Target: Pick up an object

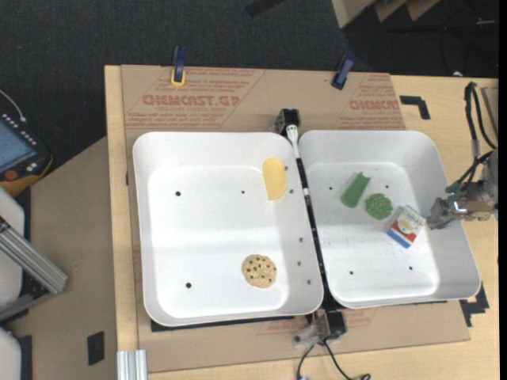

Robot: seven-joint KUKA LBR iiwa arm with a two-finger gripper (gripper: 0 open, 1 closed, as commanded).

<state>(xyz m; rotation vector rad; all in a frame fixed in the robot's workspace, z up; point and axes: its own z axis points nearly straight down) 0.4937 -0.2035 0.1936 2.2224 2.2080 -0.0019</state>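
Observation:
The right bin holds a green oblong block, a round green knobbly piece and a small white carton with red and blue print. In the left bin a pale yellow piece lies near the dividing wall, and a round brown cookie lies toward the front. My gripper hangs over the right bin's right rim, just right of the carton and apart from it. Nothing shows in its grasp.
The bins sit on a cardboard sheet held by two clamps at the back. Cables hang at the far right beside the arm. A black mount sits where the bins meet at the back.

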